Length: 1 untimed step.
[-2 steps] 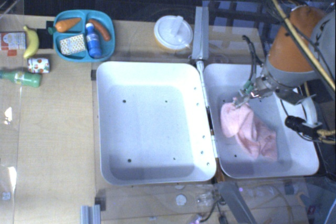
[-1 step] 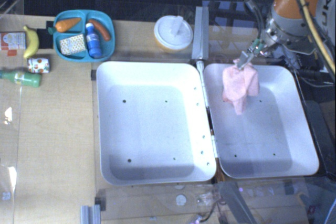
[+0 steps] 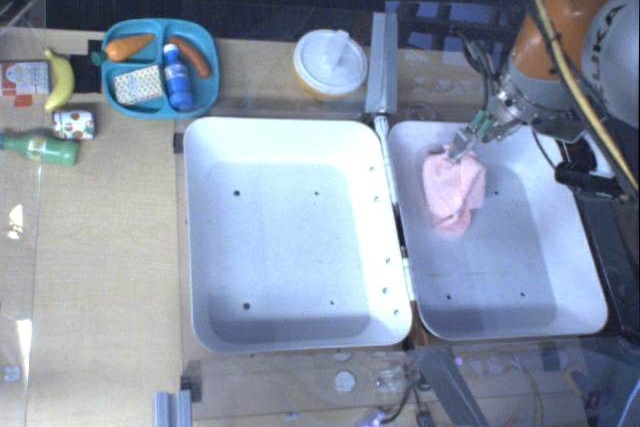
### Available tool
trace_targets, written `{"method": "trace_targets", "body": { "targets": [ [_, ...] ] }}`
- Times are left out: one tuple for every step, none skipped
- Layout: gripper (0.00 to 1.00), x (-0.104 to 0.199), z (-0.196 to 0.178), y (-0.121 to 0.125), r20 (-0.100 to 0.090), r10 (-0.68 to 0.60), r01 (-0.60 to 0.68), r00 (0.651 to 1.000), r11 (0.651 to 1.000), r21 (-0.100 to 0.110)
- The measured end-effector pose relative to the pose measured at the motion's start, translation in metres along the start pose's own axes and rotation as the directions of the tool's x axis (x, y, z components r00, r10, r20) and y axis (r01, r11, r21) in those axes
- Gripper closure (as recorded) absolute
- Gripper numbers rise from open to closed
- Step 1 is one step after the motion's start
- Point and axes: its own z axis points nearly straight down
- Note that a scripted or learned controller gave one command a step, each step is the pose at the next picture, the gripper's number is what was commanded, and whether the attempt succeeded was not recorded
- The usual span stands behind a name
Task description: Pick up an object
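Where the arm (image 3: 560,35) reaches in over the right bin (image 3: 520,315), its gripper (image 3: 462,149) sits at the top edge of a pink cloth (image 3: 453,192), the fingers pinched on the fabric's upper corner; the cloth hangs crumpled below them, in the bin's upper left part. The left bin (image 3: 290,325) lies beside it; a blue tray (image 3: 205,65) of toy food, a banana (image 3: 60,80) and a white lidded cup (image 3: 330,63) rest on the bench beyond.
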Motion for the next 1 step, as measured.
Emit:
{"method": "trace_targets", "body": {
  "targets": [
    [0.0, -0.0001, -0.0013, 0.0005, 0.001, 0.0, 0.0, 1.0, 1.0, -0.002]
  ]
}}
